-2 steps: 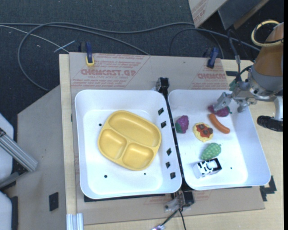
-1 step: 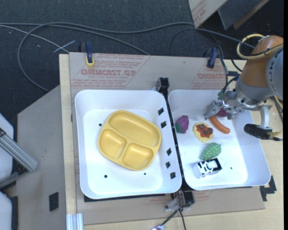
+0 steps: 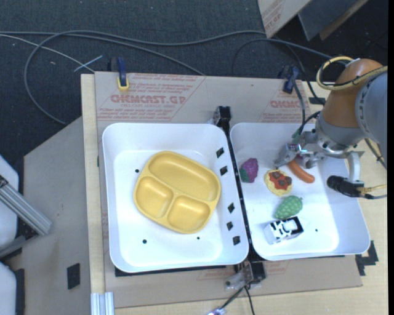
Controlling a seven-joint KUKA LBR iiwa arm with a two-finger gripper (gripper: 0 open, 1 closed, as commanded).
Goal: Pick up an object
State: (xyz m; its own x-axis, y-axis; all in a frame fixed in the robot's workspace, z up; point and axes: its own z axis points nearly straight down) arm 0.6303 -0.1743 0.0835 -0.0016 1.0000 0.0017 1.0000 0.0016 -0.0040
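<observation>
Glossy yellow plastic plate (image 3: pixel 177 200), smooth shiny white plastic bins (image 3: pixel 117 184), matt brown board (image 3: pixel 154 98) beneath

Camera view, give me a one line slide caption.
Gripper low over a toy hot dog in the right bin; yellow divided plate in the left.

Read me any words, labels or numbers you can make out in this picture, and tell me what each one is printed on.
"CHEMCAST GP", in red, repeated on the protective sheet covering the board under the bins; the copy above the right bin is partly hidden.
Smaller red print beside those words: too blurred to read.
Cardboard box at the top edge: faint marks, not readable.
Black and white toy in the right bin: a pattern, not readable as text.
</observation>
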